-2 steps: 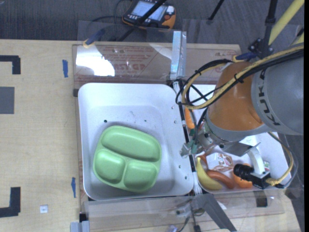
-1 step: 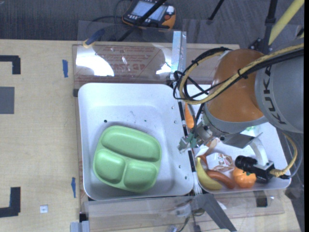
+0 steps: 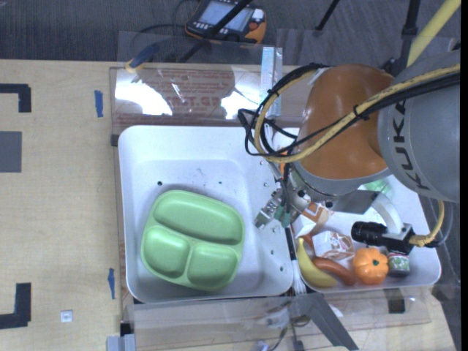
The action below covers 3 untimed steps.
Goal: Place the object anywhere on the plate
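End effector: mine, over the seam between both bins; grip state I cannot tell.
Plate: green, left bin, bare floor around.
Objects: banana, pumpkin, crowded right bin.

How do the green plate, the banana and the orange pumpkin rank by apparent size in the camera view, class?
1. green plate, clearly largest.
2. banana, partly hidden by other items.
3. orange pumpkin; close to the banana's visible part, so this order is unsure.

Pale wooden bench, dark floor
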Each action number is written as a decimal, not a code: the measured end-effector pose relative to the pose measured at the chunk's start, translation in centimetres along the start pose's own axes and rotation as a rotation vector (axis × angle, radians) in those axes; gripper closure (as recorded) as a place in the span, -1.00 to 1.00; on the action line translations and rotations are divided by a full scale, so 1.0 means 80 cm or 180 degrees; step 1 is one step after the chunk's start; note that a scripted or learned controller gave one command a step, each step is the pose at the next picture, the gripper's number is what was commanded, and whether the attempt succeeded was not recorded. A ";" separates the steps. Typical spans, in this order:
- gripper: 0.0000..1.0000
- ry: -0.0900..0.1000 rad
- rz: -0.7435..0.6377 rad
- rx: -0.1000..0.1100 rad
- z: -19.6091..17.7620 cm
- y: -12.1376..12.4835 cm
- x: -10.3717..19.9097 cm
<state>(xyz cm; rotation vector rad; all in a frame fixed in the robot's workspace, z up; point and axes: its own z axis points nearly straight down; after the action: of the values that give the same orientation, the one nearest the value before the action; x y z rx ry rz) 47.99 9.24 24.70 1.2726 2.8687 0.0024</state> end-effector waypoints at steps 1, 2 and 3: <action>1.00 0.0012 -0.0393 0.0010 0.020 -0.026 -0.029; 1.00 -0.0001 -0.0476 0.0000 -0.044 -0.055 -0.062; 1.00 0.0006 -0.0734 0.0004 -0.039 -0.019 -0.021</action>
<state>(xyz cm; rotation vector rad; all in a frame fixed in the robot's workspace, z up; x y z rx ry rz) 47.99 6.95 27.84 0.9347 2.9980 0.0012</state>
